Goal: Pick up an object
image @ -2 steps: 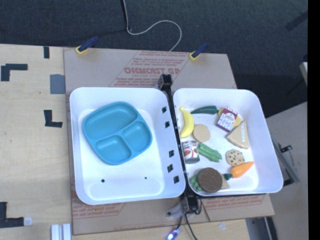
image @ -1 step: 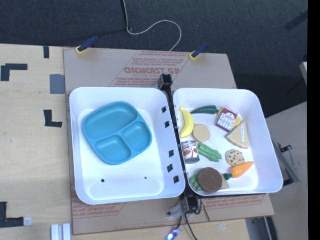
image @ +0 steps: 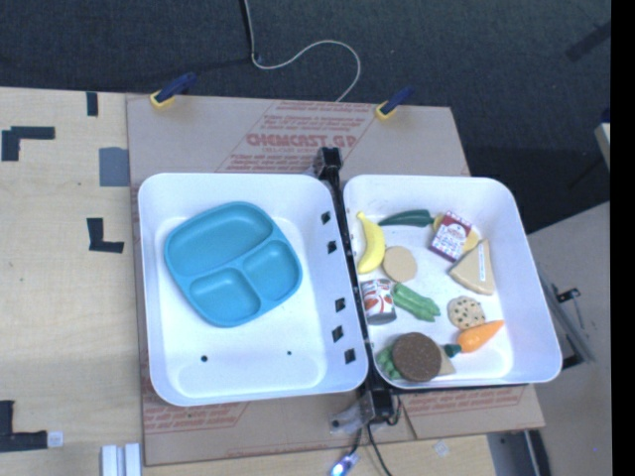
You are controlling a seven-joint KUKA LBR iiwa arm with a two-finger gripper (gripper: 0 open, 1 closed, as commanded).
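Observation:
The right bin (image: 516,221) holds several toy foods. A yellow banana (image: 370,243) lies at its left side beside a tan round disc (image: 400,263). A dark green pepper (image: 406,217) and a small red box (image: 449,235) lie toward the back. A pale cheese wedge (image: 476,269) rests at the right. A small can (image: 378,300), a green pod (image: 416,301), a cookie (image: 464,311), an orange carrot (image: 479,336) and a brown burger patty (image: 416,356) fill the front.
The left bin (image: 169,365) carries a blue divided plate (image: 233,262). Both bins rest on a cardboard sheet (image: 288,137) clamped at the back. A white cable (image: 308,53) loops on the dark floor behind.

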